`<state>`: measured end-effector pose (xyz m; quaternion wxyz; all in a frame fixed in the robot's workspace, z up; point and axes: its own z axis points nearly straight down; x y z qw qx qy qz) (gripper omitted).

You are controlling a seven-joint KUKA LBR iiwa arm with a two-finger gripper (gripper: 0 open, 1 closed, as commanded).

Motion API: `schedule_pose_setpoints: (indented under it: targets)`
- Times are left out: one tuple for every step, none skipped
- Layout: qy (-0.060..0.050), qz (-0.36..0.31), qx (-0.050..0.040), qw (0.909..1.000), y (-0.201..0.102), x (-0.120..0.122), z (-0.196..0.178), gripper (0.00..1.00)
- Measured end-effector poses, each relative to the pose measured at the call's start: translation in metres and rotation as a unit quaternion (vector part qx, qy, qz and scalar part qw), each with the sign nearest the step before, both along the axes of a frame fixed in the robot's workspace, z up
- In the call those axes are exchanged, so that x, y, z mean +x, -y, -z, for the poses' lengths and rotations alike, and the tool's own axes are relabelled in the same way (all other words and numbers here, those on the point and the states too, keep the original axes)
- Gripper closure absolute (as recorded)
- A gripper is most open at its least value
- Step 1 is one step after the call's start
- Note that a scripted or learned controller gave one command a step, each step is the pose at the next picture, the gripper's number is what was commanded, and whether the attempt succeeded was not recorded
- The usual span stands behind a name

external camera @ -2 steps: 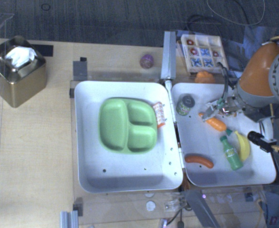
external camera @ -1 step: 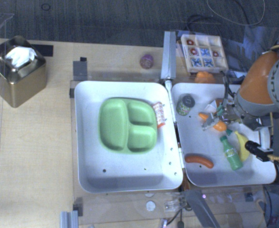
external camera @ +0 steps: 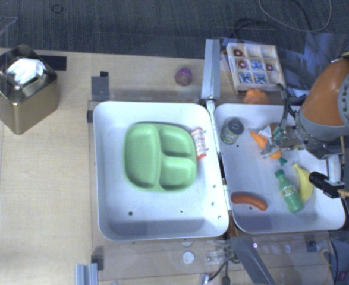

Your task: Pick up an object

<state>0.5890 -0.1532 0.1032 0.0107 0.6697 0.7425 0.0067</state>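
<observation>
- Gripper [external camera: 276, 140] sits low in the right bin [external camera: 317, 218], in its upper middle, at the end of the grey arm [external camera: 332, 108] with the orange band coming in from the right edge of the frame; whether it is parted or closed I cannot tell from here.
- Right at the gripper's tip lies an orange carrot-like piece [external camera: 259, 139], with a second orange bit [external camera: 274, 155] just below; nothing can be seen clamped.
- Left of that, near the bin's upper left corner, stands a small dark can [external camera: 231, 129].
- Below the gripper, toward the lower right, a green bottle [external camera: 289, 191] lies tilted, with a yellow banana [external camera: 304, 181] just beside it on the right.
- Along the bin's lower left rests a brown sausage [external camera: 249, 200].
- Left bin [external camera: 112, 218] holds a green divided tray [external camera: 160, 156], and a small red-and-white packet [external camera: 199, 142] lies at the tray's right edge.
- Above the right bin, outside it, sits a board with red and blue tiles [external camera: 254, 65], an orange object [external camera: 255, 96] just below it.
- A small purple ball [external camera: 184, 76] rests on the bench [external camera: 55, 189] above the left bin.
- In the upper left of the frame stands a brass-coloured box [external camera: 21, 97] with something white in it.
</observation>
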Motion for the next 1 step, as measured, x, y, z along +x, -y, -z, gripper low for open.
schedule_pose_setpoints:
  targets:
    - [-0.008, -0.009, 0.0020, 0.9999, -0.0771, 0.0590, -0.0844, 1.00]
